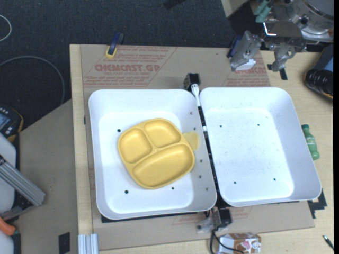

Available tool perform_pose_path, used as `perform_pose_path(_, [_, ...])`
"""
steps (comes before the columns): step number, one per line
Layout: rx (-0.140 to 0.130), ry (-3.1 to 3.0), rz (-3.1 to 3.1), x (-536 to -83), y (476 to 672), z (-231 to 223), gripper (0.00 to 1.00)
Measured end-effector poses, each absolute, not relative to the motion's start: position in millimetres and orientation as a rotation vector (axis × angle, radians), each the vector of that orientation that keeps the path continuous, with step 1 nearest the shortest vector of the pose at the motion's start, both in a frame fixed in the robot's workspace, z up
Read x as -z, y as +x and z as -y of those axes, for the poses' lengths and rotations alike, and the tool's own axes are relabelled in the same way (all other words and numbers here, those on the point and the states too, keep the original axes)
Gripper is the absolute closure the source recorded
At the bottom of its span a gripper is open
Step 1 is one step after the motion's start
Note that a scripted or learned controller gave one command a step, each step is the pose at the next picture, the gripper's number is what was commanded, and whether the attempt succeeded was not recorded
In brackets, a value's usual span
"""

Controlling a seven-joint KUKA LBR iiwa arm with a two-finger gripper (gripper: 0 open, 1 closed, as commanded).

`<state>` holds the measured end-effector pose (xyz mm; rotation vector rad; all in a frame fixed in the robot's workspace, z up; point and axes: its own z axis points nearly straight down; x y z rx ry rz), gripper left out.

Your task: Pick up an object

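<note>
The surface [159, 67] bore two bins; in the left bin [100, 142] lay the yellow plate [156, 152]. The end effector [263, 54] hung at one o'clock, spread wide, holding nothing — best pinch the plate's rim, not its broad face.

A yellow divided plate [155, 152] lies flat in the left bin [100, 142], right side up, showing three compartments: two small ones at the far side and one large one nearer. It sits slightly rotated, near the bin's middle.
</note>
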<state>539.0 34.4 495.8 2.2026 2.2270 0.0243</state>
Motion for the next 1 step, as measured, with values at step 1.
perform_pose_path(1, [-0.01,2.215,-2.223,-538.6,480.7,-52.9,0.0])
